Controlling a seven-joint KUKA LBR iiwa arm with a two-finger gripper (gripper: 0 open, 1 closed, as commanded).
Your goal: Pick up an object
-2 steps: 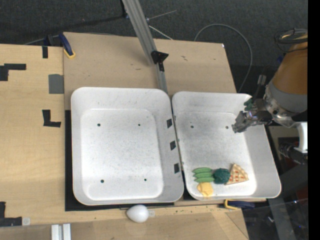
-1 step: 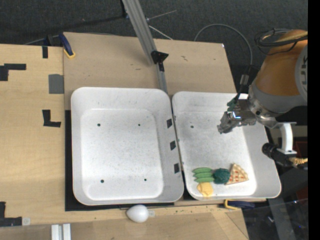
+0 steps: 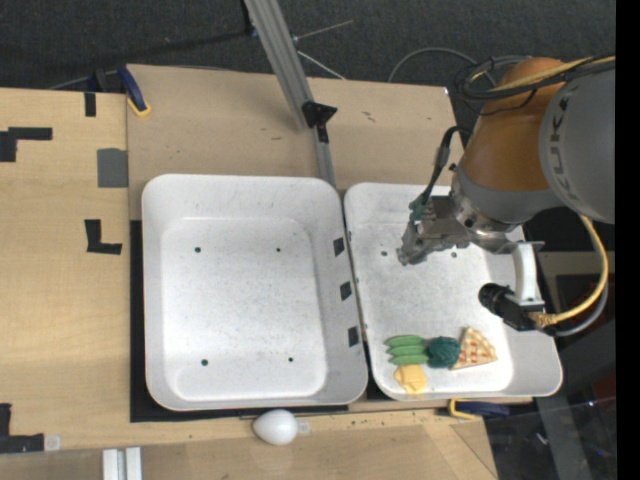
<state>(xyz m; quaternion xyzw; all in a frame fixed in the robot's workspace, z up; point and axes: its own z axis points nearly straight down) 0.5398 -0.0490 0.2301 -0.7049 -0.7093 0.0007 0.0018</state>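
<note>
White right bin point(image 3: 400, 213); toy food point(image 3: 440, 352) inside

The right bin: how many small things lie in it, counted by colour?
Green: 2, light green piece and dark green piece
Yellow: 1, yellow piece
Orange: 1, pizza-like wedge
Total: 4, all near the front edge of the right bin.

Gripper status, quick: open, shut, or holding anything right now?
Gripper: cannot be told from this angle; nothing shows in it. It hangs over the upper part of the right bin, apart from the toys along the bin's near edge.
</note>
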